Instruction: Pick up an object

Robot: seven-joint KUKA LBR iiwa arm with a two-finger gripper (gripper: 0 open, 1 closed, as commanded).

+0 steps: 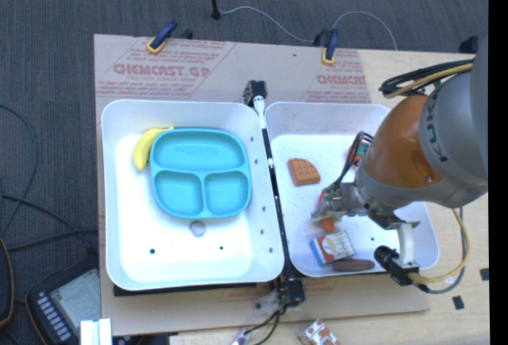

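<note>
Arm low in right white bin (429,244), pincer (332,207) state: cannot tell.
Small blue-white printed box (331,246) just below pincer; looks light, stiff, slick; grasp across short sides.

Glossy blue plastic tray (200,174), smooth white plastic bins (119,201), paper-faced board (171,70).
</note>
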